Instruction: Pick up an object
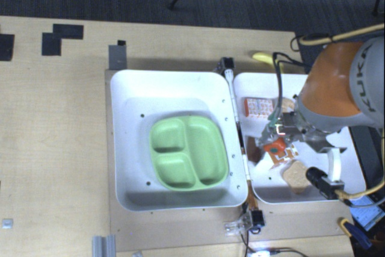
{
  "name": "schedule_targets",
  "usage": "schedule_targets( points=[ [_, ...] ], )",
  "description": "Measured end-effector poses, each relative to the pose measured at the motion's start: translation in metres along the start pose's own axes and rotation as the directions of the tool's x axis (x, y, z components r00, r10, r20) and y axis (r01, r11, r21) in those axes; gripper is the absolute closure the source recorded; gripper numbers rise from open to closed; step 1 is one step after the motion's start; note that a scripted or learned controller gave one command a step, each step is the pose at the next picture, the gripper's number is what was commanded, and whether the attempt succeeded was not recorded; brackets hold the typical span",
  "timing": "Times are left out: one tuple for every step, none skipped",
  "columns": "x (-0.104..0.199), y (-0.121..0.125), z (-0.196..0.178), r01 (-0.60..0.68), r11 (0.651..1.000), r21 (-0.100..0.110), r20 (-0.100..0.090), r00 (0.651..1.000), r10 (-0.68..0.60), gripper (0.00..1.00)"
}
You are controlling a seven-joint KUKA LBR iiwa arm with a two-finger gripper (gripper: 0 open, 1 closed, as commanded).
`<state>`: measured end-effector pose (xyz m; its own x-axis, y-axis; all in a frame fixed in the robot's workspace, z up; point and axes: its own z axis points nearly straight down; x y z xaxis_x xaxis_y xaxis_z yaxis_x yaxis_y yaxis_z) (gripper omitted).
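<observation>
My gripper [275,140] reaches down into the right bin [264,194], over its middle-left part. Directly under it lies a small orange and white object [277,152], touching or very close to the gripper tip; I cannot tell whether it is held. A tan, round, bread-like piece [295,175] rests just below that, near the bin's front wall. A dark brown item [254,154] sits to the gripper's left by the bin wall. A red-and-white patterned box [258,107] lies toward the back of the bin.
The left bin [129,129] holds a green divided plate [187,151]. A yellow object [263,58] lies on the bench behind the right bin. The grey and orange arm [337,90] covers the right bin's right half.
</observation>
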<state>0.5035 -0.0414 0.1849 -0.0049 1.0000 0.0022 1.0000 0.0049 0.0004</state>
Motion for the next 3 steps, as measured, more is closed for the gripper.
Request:
schedule_targets(
  points=[
    [0.026, -0.017, 0.001, 0.000, 1.000, 0.001, 0.000, 1.000, 0.000, 1.00],
    [0.052, -0.016, 0.001, 0.000, 1.000, -0.001, 0.001, 1.000, 0.000, 1.00],
    [0.059, -0.016, 0.001, 0.000, 1.000, -0.002, 0.001, 1.000, 0.000, 1.00]
  ],
)
